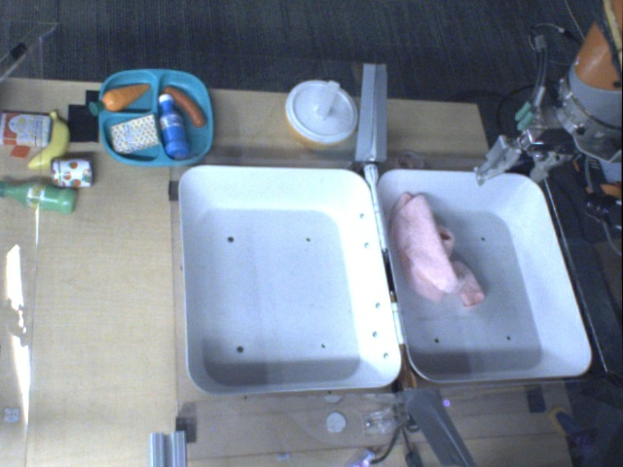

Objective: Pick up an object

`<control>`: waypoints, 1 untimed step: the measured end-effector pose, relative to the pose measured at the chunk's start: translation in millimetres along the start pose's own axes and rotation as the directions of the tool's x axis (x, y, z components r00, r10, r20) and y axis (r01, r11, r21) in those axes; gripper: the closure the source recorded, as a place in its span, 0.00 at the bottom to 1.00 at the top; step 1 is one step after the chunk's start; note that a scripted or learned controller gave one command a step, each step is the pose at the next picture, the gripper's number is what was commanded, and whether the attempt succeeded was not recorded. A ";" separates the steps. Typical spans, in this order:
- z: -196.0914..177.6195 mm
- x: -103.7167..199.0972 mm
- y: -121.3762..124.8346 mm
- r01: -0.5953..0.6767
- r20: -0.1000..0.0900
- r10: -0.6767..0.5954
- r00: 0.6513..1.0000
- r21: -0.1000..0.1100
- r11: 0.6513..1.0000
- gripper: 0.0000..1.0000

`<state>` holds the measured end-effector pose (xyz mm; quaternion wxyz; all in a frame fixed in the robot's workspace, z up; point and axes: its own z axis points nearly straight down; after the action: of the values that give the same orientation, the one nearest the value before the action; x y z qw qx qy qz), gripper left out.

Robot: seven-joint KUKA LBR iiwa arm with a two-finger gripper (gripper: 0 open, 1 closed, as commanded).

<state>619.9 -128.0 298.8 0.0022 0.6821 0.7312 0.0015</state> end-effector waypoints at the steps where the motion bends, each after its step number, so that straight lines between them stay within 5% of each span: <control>1: 146.6 0.9 -35.1 0.011 -0.001 -0.011 1.000 0.006 1.000 0.00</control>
<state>585.5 -129.7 152.0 -0.0003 0.6782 0.7348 -0.0002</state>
